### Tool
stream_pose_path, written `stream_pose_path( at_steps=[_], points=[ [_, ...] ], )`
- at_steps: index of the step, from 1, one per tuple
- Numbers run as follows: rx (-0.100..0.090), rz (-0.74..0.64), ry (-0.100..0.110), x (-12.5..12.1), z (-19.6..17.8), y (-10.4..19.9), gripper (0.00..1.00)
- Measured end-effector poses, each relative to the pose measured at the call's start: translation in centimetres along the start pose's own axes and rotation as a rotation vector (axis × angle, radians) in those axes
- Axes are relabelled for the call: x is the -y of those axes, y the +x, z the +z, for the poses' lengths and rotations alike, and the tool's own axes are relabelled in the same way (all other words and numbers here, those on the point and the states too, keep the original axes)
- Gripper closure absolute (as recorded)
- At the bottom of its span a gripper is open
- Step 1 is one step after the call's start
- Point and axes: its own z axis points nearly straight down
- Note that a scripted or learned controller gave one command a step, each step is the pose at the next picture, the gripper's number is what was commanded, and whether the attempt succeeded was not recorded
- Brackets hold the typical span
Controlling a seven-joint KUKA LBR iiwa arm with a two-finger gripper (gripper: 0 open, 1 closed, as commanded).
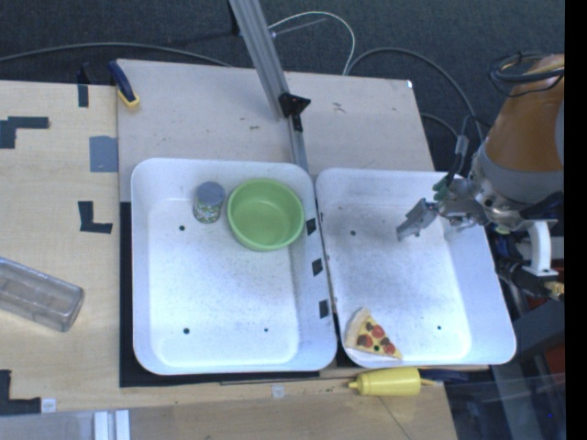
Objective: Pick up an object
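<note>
My gripper (433,224) hangs over the right bin (477,337), near its far right side, with its fingers apart and nothing between them. A toy pizza slice (371,335) lies in that bin's front left corner, well away from the gripper. In the left bin (156,328) a green bowl (266,214) sits at the far right, with a small grey-lidded jar (209,202) just to its left.
A yellow bottle (390,381) lies on the bench just in front of the right bin. A clear plastic container (37,293) lies on the table far left. A slanted metal pole (266,53) comes down to the gap between the bins at the back. Cables run behind.
</note>
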Motion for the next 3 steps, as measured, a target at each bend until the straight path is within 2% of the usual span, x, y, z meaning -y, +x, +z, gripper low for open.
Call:
stream_pose_path(
  at_steps=[1,3],
  points=[
    [0.000,0.000,0.000,0.0,0.0,0.0,0.00],
    [0.000,0.000,0.006,-1.1,10.9,0.9,0.00]
  ],
)
